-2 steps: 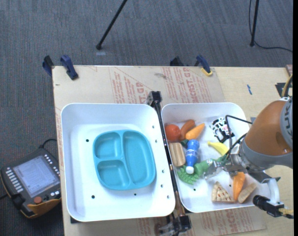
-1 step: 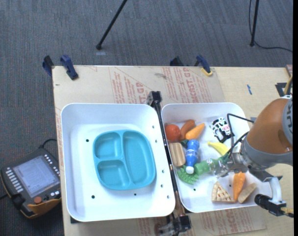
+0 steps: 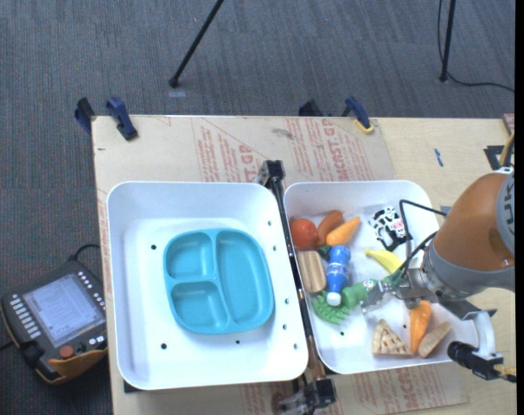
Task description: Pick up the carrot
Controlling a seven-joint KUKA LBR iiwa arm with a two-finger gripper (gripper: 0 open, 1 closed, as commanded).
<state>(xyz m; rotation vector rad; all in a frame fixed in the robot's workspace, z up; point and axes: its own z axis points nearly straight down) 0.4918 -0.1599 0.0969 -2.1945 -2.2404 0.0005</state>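
Illegible red print on cardboard (image 3: 245,150)

The arm (image 3: 482,232) was cut off at the picture's right side. Beside the right bin (image 3: 331,366), its gripper (image 3: 399,289) was too small to show the fingers' state.
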